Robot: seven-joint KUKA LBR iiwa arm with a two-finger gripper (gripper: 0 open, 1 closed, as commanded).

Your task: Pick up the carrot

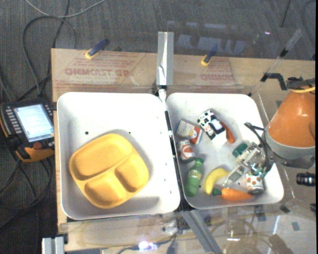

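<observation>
The carrot (236,195) lay in the right bin (254,103), close to that bin's near edge and toward its near-right corner, flat on the floor with its green end pointing toward the banana (215,179) beside it. It had not been lifted: nothing showed it clear of the bin floor.

The gripper (248,165) hung low over the same corner of the bin, just above and slightly behind the carrot, with the arm's orange band (292,121) over the bin's right edge. Whether its fingers were spread or pressed together could not be told; the metal parts merged with a small patterned can (255,182) standing next to the carrot, and no carrot was visible between them.

So the approach looked largely done, while the grasp and the lift were, by my reading, both left to do. The crowding would likely matter: the banana touched or nearly touched the carrot's green end, and the can stood just behind its thick end, so a closing grip might catch either one instead.

Farther up the right bin sat a green bottle (194,177), a few small packets and a black-and-white carton (211,123). The left bin (69,142) carried a yellow divided tray (109,169), well apart from the work.
</observation>
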